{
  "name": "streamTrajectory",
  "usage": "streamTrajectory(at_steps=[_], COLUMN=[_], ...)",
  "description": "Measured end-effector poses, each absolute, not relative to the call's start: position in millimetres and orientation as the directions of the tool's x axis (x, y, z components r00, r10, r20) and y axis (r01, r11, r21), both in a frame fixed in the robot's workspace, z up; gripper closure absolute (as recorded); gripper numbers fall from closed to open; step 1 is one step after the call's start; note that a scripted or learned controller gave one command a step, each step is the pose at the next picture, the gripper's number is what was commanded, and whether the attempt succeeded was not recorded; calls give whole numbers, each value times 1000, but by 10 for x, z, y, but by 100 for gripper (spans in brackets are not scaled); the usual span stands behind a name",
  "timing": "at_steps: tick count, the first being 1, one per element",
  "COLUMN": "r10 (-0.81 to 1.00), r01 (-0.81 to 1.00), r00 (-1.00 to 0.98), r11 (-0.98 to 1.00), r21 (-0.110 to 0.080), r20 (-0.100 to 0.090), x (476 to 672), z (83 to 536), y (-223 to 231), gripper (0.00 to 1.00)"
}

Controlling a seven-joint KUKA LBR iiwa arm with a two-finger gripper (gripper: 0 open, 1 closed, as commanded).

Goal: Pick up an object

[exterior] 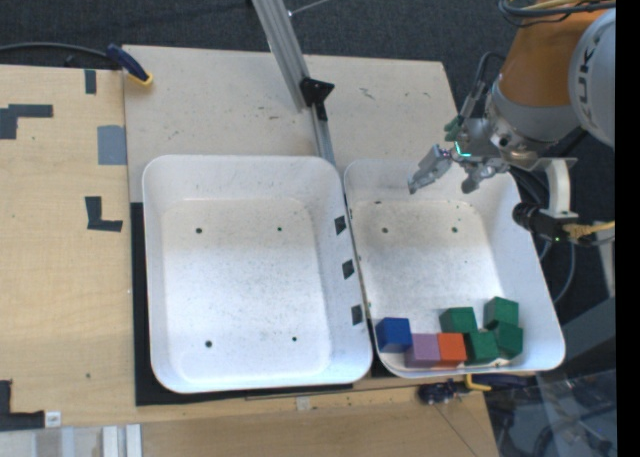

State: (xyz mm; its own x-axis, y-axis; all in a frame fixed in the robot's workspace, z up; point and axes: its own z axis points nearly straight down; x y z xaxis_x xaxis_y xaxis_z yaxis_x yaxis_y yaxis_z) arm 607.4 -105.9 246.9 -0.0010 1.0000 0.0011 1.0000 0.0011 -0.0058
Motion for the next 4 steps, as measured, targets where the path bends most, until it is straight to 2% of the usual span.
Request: streamTrajectory(at_steps=[1,3,4], r10=[1000,1000,1000], r01=[1000,1000,1000], r00=[-2,-2,-1], r11=[2,2,1], r21=[-1,-9,-6], r20=[0,0,0], x=[6082,6020,6005], z=[2497,1225,892], y=[-1059,-953,-946], gripper=[0,0,0])
